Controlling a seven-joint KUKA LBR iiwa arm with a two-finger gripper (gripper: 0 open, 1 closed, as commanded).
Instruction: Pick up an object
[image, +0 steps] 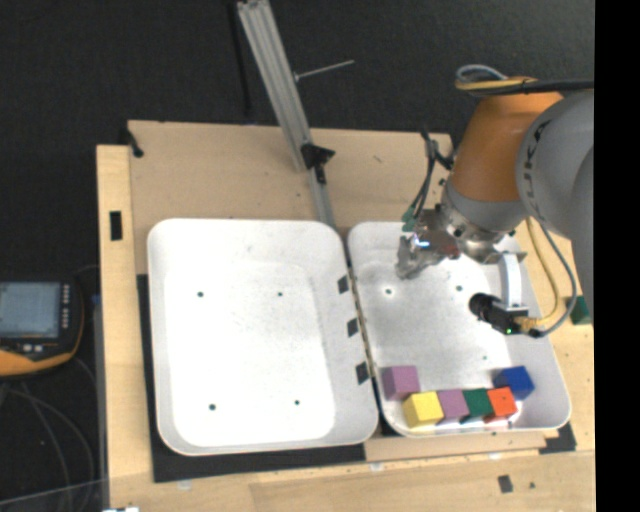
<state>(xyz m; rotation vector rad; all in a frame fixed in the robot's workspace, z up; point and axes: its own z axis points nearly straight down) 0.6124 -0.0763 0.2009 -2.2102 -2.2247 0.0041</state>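
White plastic forms both bins; the right bin (440, 300) carries all the candidates, the left bin (250, 330) none. The tool (412, 252) hangs over the right bin's far-left area, well apart from the blocks, with nothing between its fingers; whether they are spread or pressed together cannot be told at this angle.

Blocks are crowded along the near wall: purple block (401, 380), yellow block (423, 408), a second purple block (453, 403), green block (477, 403), orange block (500, 402) and blue block (515, 380).

Judgement: the first purple block is the soundest target, since it stands slightly forward of the row with free floor on its far and left sides. The row members touch each other and sit against the rim, leaving little finger room.

Clearance: the bin's middle floor is open for travel. Hazards are the dividing rims and the slanted metal bar (290, 110) behind.
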